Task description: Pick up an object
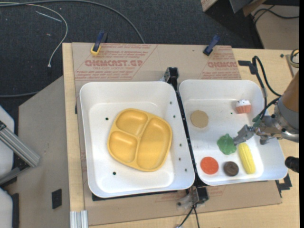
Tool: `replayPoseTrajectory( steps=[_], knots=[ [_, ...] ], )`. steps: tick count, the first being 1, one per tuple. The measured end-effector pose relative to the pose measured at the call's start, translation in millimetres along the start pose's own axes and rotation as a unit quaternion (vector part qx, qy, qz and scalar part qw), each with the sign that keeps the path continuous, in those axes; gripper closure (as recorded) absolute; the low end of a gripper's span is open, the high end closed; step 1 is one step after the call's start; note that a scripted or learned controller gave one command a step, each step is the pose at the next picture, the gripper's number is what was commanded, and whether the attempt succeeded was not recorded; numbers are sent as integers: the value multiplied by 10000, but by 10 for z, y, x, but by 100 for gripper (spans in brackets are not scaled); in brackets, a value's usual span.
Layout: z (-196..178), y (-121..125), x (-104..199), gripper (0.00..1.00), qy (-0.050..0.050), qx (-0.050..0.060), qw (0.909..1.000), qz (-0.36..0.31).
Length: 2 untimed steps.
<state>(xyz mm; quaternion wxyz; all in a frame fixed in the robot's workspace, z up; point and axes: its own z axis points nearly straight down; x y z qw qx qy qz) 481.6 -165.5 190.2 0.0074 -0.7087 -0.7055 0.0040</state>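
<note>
The right bin [223, 91] holds several small objects. A tan round disc [199, 118] lies near its left wall, and an orange and white piece [243, 107] sits at the back right. Toward the front are a green broccoli-like piece [227, 144], a yellow corn cob [246, 157], a red slice [209, 165] and a dark brown ring [231, 168]. My gripper [251, 134] reaches in from the right. It hangs just above the gap between the green piece and the top of the corn cob, and nothing is seen held in it.
The left bin [95, 127] carries a yellow divided plate [140, 139]. A raised divider [183, 127] runs between the two bins. Black cables [263, 80] trail along the right bin's back right edge. Two clamps [99, 42] [212, 44] pin the cardboard base at the back.
</note>
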Motion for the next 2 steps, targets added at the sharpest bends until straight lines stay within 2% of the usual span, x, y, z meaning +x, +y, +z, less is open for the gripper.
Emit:
replayPoseTrajectory(
  steps=[1,2],
  knots=[
    [-68,33,5,0,-17,-71,10000,-23],
    [380,31,-63,0,-7,-47,10000,-19]
  ],
)
